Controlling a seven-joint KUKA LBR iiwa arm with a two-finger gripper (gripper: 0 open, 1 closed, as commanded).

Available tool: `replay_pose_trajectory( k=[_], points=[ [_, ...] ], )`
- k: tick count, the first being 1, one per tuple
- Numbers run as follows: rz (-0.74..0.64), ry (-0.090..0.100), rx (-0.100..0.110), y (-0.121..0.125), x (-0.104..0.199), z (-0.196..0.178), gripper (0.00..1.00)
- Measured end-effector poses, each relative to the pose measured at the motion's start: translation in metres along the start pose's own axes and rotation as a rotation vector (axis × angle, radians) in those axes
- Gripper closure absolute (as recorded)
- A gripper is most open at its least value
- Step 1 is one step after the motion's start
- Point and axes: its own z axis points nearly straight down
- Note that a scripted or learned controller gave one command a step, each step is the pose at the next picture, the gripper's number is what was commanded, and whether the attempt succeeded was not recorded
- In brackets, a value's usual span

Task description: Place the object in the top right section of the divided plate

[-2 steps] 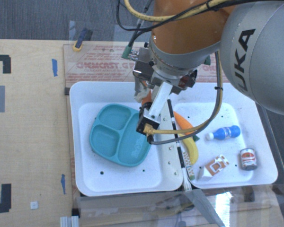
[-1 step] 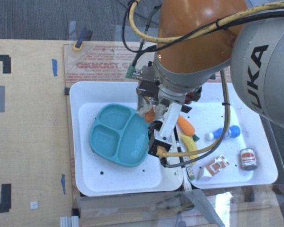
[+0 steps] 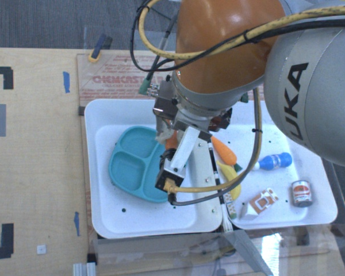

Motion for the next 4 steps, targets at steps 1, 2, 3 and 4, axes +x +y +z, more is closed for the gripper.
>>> replay_pose_trajectory(
  k=[1, 2, 3, 4],
  points=[
    [-0.014, 0.002, -0.002, 0.003, -0.012, -0.045, 1.00],
    [-0.021, 0.001, -0.004, 0.003, -0.010, -0.055, 1.00],
    [-0.083, -0.001, 0.001, 0.001, -0.003, 0.040, 1.00],
    [0.065, 0.002, -0.002, 0.004, -0.012, -0.030, 1.00]
  ],
)
